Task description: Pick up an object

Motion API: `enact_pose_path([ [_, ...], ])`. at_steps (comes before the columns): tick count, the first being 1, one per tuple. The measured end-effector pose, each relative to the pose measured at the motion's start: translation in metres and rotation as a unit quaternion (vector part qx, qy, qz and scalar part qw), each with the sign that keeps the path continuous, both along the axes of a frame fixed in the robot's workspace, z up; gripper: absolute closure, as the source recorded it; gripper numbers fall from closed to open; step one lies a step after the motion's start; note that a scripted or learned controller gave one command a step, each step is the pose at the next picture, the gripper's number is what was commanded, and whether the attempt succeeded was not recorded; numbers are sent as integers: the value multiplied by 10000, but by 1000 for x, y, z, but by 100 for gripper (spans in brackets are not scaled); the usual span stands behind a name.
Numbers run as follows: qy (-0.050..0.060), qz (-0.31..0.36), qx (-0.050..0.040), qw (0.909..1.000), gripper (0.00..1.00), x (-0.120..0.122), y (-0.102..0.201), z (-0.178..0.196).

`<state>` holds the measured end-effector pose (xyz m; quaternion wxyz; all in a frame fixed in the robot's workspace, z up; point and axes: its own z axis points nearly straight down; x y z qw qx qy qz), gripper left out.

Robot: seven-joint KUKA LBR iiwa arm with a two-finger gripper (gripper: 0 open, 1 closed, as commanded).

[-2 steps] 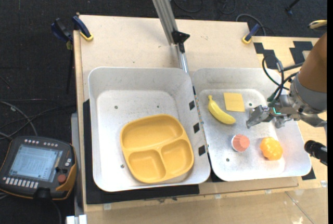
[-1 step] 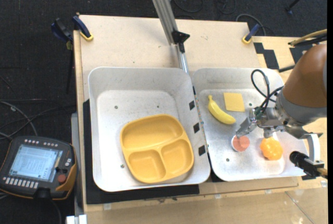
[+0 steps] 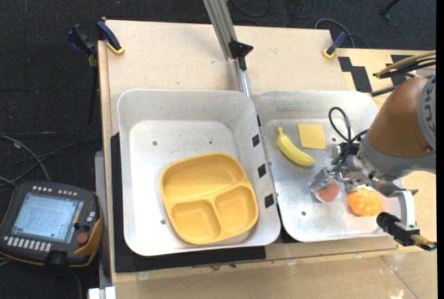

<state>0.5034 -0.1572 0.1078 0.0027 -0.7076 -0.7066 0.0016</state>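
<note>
In the right bin (image 3: 298,225) lie a yellow banana (image 3: 293,150), a flat yellow square (image 3: 312,136), an orange fruit (image 3: 364,202) and a small red object (image 3: 329,192). My gripper (image 3: 331,180) reaches down from the right, low over the red object and just left of the orange. The red object shows at the fingertips, but whether it sits between them is unclear. The arm's orange band and grey wrist cover part of the bin's right side.
The left bin (image 3: 139,117) holds a yellow compartment tray (image 3: 208,197). A metal pole (image 3: 218,6) slants down to the divide between the bins. A teach pendant (image 3: 45,221) lies off the bench at the lower left. Clamps sit at the bench corners.
</note>
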Motion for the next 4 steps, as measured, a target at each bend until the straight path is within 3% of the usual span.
enact_pose_path([
  [1,-33,6,-7,10000,0,1,0,-12],
  [2,-43,9,-10,10000,100,1,1,-2],
  [4,-60,22,-18,10000,100,4,-3,94],
])
